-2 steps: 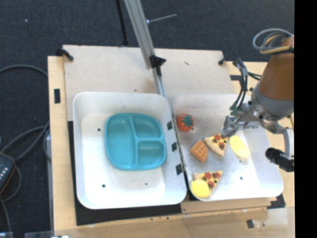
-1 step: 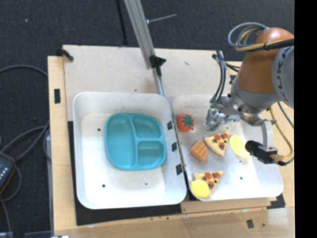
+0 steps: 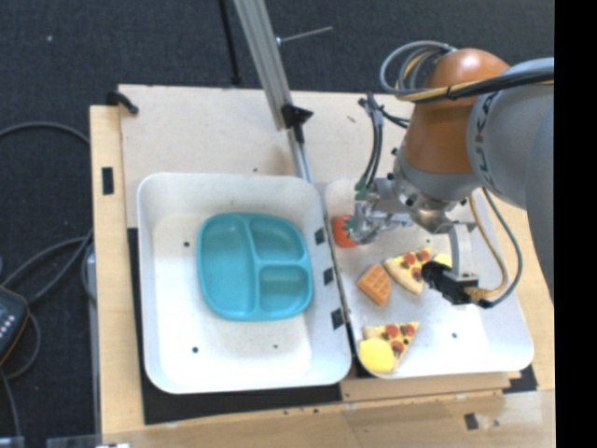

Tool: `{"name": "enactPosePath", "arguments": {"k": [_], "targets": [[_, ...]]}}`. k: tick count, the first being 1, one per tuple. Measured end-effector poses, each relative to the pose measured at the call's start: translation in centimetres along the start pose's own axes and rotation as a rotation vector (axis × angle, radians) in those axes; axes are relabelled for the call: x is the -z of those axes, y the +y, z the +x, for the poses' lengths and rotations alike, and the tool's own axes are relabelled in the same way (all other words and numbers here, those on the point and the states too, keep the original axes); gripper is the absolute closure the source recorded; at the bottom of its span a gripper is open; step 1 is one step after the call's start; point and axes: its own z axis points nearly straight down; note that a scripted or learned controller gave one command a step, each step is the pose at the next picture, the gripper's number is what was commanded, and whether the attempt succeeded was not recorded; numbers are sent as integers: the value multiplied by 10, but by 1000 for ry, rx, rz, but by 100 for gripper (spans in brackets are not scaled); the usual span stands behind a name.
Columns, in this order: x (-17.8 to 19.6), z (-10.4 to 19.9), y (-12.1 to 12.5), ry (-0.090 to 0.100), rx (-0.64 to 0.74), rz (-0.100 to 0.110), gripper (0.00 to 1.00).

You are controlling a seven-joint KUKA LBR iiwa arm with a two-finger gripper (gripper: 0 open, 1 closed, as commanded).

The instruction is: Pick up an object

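My gripper [image 3: 366, 222] hangs low over the left part of the right bin [image 3: 485, 343], under the grey arm with its orange band. A small red and orange round toy [image 3: 344, 233] lies right at the gripper's left side, touching or nearly touching it, against the bin's left wall. A waffle piece [image 3: 375, 285] and a pizza slice [image 3: 409, 270] lie just below the gripper. Near the front edge lie a second pizza slice [image 3: 397, 333] and a yellow round toy [image 3: 377, 355].
The left bin [image 3: 168, 343] holds a blue divided plate [image 3: 254, 266]. A slanted metal post [image 3: 266, 54] rises from the back between the bins. A black connector with cables [image 3: 450, 284] hangs off the arm beside the upper pizza slice.
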Motion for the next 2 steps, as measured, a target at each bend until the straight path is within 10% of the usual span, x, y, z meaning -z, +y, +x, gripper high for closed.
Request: {"name": "enactPosePath", "arguments": {"k": [2], "targets": [[3, 86, 26, 0, 0, -2, 100]]}}
